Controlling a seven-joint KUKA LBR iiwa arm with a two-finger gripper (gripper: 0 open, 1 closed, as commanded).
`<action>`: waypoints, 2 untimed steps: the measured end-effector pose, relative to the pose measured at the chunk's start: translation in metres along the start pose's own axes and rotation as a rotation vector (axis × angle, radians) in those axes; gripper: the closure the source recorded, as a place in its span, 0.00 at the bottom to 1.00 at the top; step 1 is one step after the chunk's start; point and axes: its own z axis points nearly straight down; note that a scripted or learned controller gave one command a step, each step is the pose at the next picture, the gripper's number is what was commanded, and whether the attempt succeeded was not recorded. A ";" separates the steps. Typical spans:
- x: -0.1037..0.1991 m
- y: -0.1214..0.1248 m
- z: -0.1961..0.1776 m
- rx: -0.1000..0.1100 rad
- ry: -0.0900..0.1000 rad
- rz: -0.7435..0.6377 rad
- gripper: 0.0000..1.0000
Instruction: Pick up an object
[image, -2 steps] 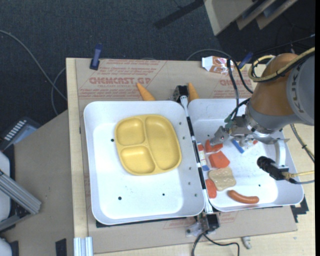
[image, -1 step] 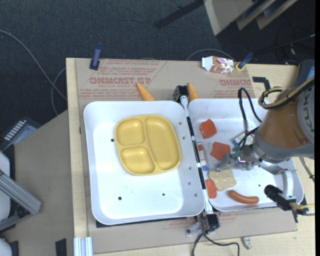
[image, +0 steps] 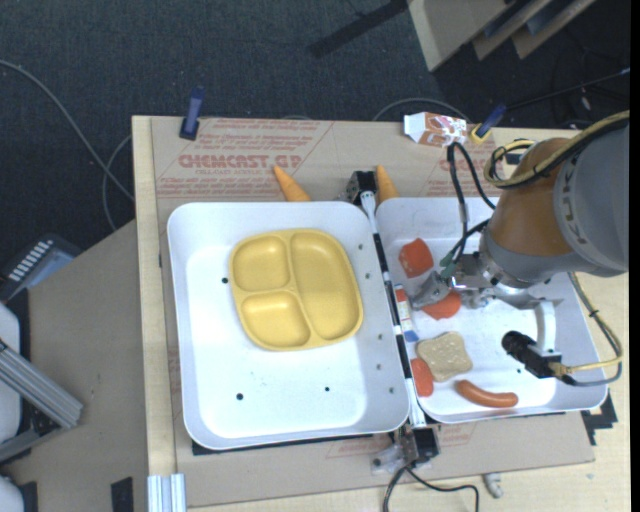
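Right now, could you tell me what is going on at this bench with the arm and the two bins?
The robot arm reaches in from the right over the right bin, its gripper low among the toy foods there. It sits right by two red pieces and just above a slice of toast; a sausage lies near the front edge. Whether it has hold of anything cannot be made out. The left bin holds a yellow divided plate, untouched.
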 end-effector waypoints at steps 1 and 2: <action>0.000 0.000 -0.010 -0.001 -0.001 0.001 1.00; 0.088 0.012 -0.101 -0.001 0.001 -0.001 1.00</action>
